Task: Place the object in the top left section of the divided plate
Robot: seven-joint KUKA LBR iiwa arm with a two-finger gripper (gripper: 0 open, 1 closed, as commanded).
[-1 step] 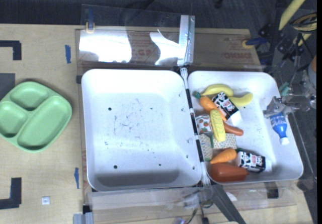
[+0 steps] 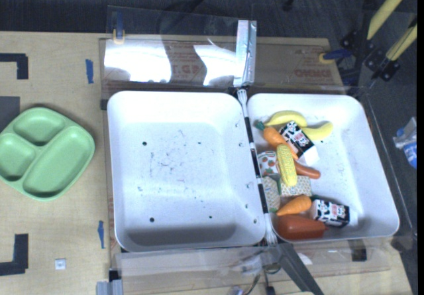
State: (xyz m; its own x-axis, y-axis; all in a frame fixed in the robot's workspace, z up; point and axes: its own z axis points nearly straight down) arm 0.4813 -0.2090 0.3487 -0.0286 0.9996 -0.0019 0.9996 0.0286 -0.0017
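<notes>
Camera view shows two white bins, the left bin (image 2: 175,168) bare and the right bin (image 2: 344,168) holding one banana (image 2: 295,119), one corn cob (image 2: 286,164), two carrots (image 2: 296,205), two cow-patterned cartons (image 2: 330,213), while one green divided plate (image 2: 44,152) lies on the surface (image 2: 53,234) left of both.

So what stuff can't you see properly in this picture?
- Red item in the right bin, camera view: an orange carrot and a black-and-white carton overlap it, so its shape is unclear.
- Carton labels: too small to read.
- Patterned packets under the corn: mostly covered.
- Blue-white thing at the right: cut off by the edge.
- Green divided plate: the left rim is cropped.
</notes>
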